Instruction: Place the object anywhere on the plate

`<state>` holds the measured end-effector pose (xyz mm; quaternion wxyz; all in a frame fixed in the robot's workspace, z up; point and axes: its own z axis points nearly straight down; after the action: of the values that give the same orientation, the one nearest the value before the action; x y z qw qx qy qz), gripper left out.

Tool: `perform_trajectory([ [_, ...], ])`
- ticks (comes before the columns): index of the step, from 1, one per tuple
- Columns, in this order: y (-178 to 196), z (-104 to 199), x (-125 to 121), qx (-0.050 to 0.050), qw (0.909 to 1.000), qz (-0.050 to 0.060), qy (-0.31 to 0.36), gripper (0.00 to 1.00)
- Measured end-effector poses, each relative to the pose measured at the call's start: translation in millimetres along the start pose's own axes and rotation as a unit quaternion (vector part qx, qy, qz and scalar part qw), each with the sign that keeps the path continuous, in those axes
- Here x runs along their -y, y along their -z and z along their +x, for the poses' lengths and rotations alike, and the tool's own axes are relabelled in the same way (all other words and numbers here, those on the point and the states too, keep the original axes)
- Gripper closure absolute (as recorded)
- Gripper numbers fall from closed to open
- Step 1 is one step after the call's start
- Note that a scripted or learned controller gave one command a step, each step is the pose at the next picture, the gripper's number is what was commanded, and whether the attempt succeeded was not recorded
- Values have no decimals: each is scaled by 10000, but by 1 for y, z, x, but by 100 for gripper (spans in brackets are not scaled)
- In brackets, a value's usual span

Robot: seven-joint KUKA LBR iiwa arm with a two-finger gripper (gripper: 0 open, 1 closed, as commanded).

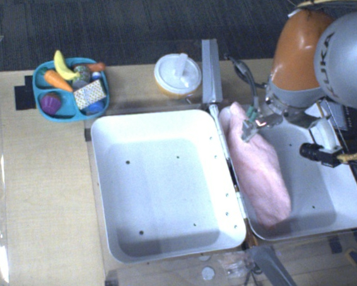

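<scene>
A blue divided tray (pixel 71 90) sits at the upper left of the frame on the wooden surface (pixel 39 204), holding a toy banana (pixel 64 66), a carrot (pixel 56 80), a purple piece (pixel 50 103) and a speckled block (pixel 90 93). A small black square (pixel 24 96) lies just left of the tray. At upper centre stands a round white plate with a yellow rim (pixel 178 74), beside a grey upright bar (pixel 210 72) that rises where the two bins meet.

The left white bin (pixel 165 184) fills the middle of the frame. The right white bin (pixel 327 203) touches it along their shared edge. A pink folded cloth (pixel 257 169) lies in the right bin against its left wall, running from the bin's top edge down to near its lower left corner.

The arm (pixel 327 47) enters from the upper right of the frame, its orange band (pixel 301 44) above the wrist, and bends down and to the left over the right bin. The gripper (pixel 250 127) is at the upper end of the cloth, touching or just above it; the view is too small there to say which. The jaws appear close together, perhaps pinching a fold of the cloth, but I cannot tell for sure.

The cloth is well apart from the plate, with the bin's rim and the grey bar between them.
</scene>
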<state>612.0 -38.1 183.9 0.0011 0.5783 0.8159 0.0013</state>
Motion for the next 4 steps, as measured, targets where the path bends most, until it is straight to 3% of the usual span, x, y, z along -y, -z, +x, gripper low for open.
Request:
perform_trajectory([
  [1,40,0,-2,4,10000,1,29,100],
  [2,48,49,-12,-2,9793,7,2026,100],
  [3,45,93,-27,-3,9195,-2,3932,100],
  [4,45,135,-25,-5,8236,-8,5671,100],
])
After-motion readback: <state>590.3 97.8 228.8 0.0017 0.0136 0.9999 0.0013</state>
